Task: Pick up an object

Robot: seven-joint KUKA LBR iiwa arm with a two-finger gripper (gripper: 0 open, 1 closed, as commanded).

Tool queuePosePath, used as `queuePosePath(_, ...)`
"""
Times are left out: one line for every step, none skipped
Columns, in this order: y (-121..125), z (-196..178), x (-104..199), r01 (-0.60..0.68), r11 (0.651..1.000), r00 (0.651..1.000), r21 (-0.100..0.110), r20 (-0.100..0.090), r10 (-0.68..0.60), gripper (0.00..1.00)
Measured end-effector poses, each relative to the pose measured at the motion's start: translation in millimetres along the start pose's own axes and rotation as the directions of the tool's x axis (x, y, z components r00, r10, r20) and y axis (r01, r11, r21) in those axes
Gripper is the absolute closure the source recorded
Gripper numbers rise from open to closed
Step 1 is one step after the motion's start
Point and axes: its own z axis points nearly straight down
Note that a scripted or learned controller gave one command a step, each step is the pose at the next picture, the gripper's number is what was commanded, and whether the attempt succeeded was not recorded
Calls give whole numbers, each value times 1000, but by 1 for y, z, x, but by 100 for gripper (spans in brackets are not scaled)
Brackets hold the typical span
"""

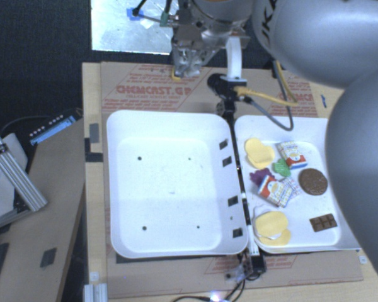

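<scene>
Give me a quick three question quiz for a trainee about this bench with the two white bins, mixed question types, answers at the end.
1. True or false: the brown round cookie lies in the left bin.
2. Multiple choice: the gripper is seen A) above the cardboard beyond the bins, B) down among the items in the right bin, C) touching the chocolate bar piece.
3. Fill in: the two pale yellow pieces lie along the right bin's ____ side, next to the divider.

Key: 1 false; 2 A; 3 left.
</scene>
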Motion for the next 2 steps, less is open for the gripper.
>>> queuePosePath(1,-20,46,-4,1000,1000,3,1,4,100)
queuePosePath(-17,-67,43,-6,1000,1000,2,2,6,100)
